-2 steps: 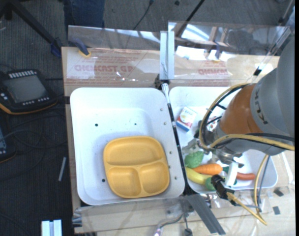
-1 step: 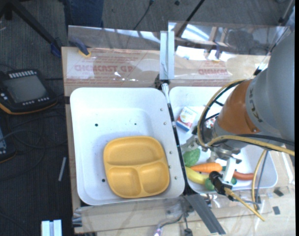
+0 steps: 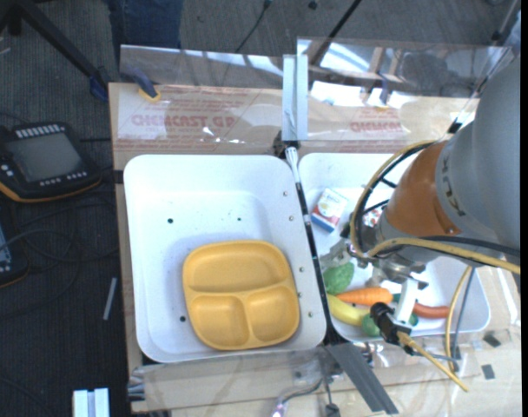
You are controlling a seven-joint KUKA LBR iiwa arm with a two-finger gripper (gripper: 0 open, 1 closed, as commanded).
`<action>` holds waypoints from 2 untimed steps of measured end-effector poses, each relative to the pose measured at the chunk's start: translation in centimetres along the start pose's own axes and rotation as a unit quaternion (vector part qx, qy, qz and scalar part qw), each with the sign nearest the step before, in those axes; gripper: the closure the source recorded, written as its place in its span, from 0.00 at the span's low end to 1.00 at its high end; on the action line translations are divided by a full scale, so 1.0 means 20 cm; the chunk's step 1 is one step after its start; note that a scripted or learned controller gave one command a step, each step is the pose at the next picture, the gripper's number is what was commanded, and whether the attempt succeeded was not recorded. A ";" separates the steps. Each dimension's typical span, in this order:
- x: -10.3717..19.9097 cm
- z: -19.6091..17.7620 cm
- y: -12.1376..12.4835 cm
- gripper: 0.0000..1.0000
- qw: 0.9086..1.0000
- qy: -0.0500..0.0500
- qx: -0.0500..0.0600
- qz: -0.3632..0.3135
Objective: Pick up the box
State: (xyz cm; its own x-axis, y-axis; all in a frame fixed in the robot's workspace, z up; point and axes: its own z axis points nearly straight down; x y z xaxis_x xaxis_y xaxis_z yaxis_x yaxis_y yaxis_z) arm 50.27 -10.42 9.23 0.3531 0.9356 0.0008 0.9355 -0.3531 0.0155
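Note:
The box [image 3: 331, 207] is small, white with blue and red print. It lies at the left side of the right bin [image 3: 309, 170], close to the divider between the bins. My gripper [image 3: 387, 278] hangs low over the front part of that bin, below and to the right of the box and apart from it. The grey arm with its orange band and looping cables hides much of the gripper and the bin's right half. Nothing from the bin shows in the gripper.
Under the gripper lie a green toy vegetable [image 3: 339, 278], a yellow banana [image 3: 351, 309], an orange carrot [image 3: 366, 296] and another orange piece [image 3: 433, 311]. A yellow divided plate [image 3: 240, 294] sits in the left bin [image 3: 160, 198]. Clear panels stand behind both bins.

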 end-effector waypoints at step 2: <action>0.01 -0.05 -0.07 1.00 1.000 0.000 -0.004 0.028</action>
State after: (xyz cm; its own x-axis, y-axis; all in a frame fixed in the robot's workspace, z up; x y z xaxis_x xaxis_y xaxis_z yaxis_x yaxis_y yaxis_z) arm 48.98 -9.78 10.25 0.4049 0.9143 0.0014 0.9141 -0.4049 0.0227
